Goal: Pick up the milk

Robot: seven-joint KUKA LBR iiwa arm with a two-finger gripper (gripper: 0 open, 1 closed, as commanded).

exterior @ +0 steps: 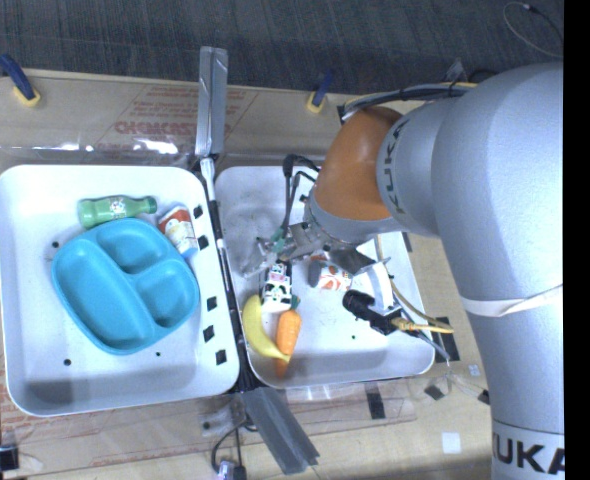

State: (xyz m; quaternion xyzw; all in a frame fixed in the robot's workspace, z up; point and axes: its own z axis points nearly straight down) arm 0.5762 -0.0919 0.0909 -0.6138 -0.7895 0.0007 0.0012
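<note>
Because the yellow banana (pixel 258 330) and orange carrot (pixel 287 332) lie just below the small cow-patterned milk carton (pixel 276 286) in my right white bin (pixel 237 200), I descend straight; my gripper (pixel 281 253) hovers above it, its opening indiscernible.

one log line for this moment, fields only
gripper over right bin | milk just below | banana and carrot beside milk | not lifted

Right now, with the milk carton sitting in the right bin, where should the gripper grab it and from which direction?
Probably the milk carton is best gripped across its flat side walls, coming straight down from above. It seems to lie close to the banana and carrot at its near end, so the fingers likely fit better closing across its sides. The gripper hangs just above it.
</note>
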